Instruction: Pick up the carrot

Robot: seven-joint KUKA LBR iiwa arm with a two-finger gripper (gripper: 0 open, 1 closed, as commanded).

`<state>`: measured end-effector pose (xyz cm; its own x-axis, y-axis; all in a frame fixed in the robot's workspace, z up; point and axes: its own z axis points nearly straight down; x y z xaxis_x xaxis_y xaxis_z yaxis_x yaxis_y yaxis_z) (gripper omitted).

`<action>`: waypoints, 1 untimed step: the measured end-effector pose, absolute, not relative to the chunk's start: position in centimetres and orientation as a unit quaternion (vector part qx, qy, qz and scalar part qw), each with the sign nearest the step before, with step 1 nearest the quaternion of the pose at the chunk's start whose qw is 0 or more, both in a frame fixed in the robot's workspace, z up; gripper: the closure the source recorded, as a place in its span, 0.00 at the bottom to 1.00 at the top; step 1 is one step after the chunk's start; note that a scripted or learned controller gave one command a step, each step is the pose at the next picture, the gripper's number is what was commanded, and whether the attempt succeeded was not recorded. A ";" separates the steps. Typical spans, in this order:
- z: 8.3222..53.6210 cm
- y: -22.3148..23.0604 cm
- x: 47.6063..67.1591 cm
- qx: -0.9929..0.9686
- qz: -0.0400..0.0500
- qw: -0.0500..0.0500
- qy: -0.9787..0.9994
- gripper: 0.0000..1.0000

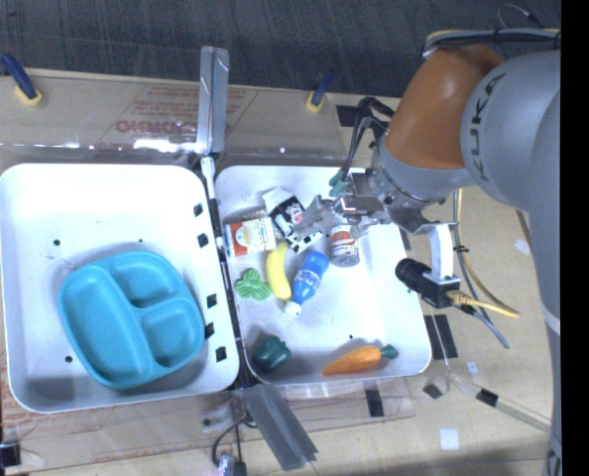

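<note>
The carrot [354, 359], orange with a green top at its right end, lies on its side along the near wall of the right bin [399, 310]. My gripper [326, 216] hangs over the back middle of that bin, above a small can [344, 249] and a blue bottle [309, 275]. It is well away from the carrot, with nothing of the carrot near it. The grey arm with its orange band [443, 107] reaches in from the right.
The right bin also holds a banana [278, 272], a green leafy piece [252, 286], a dark green pepper [270, 352], a red-and-white carton [250, 234] and a black-and-white pack [289, 212]. A blue divided tray [131, 315] lies in the left bin [37, 206].
</note>
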<state>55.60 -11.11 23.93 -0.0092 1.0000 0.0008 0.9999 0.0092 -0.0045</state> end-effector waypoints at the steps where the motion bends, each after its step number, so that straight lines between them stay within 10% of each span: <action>1: 23.6 -16.6 50.0 -0.677 0.001 0.001 -0.736 0.00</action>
